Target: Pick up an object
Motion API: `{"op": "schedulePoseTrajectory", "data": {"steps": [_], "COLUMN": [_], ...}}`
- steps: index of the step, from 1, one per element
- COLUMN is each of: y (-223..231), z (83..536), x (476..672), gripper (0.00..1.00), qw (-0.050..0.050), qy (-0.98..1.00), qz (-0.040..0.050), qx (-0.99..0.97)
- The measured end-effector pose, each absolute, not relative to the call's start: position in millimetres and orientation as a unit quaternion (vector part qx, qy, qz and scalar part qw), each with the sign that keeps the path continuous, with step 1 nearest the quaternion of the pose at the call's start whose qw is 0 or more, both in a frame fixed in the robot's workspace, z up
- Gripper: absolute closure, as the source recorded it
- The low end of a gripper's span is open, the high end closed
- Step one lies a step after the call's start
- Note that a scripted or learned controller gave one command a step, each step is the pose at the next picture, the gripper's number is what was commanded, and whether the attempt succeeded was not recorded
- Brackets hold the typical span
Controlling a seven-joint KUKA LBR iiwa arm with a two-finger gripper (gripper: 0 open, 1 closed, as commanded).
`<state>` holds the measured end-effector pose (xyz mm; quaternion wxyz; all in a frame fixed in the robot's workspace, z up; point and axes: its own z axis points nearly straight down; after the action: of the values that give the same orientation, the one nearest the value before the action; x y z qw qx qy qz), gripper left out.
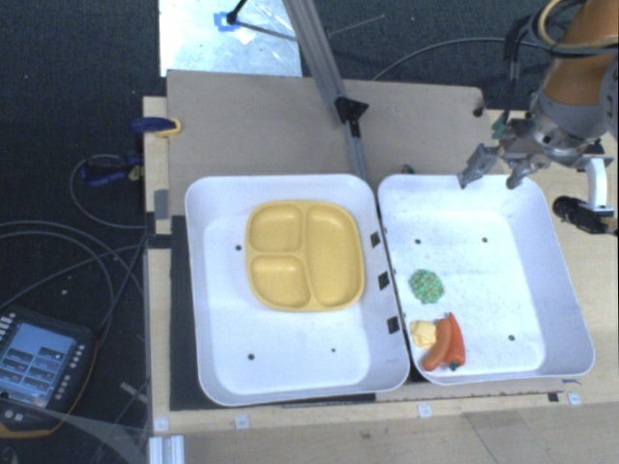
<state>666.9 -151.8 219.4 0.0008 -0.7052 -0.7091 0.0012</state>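
1. Two white bins sit on the counter (271,124); the pincer (494,167) hangs released over the right bin's (503,249) far edge.
2. Near-left in it: toy carrot (446,342), yellow piece (423,333), green ball (426,284).
3. Left bin (222,356) holds a yellow divided plate (303,254).

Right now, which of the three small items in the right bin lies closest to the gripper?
The green round one: it sits above the yellow piece and the orange carrot-like piece, toward the gripper.
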Motion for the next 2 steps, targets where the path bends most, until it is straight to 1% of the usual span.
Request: {"op": "schedulePoseTrajectory", "data": {"steps": [1, 2], "y": [-151, -151], "z": [165, 118], "x": [676.6, 667.0], "gripper": [0.00, 0.00], "qw": [0.001, 0.001], "qy": [-0.710, -0.708], "qz": [0.0011, 0.0013], "qx": [-0.704, -0.706]}}
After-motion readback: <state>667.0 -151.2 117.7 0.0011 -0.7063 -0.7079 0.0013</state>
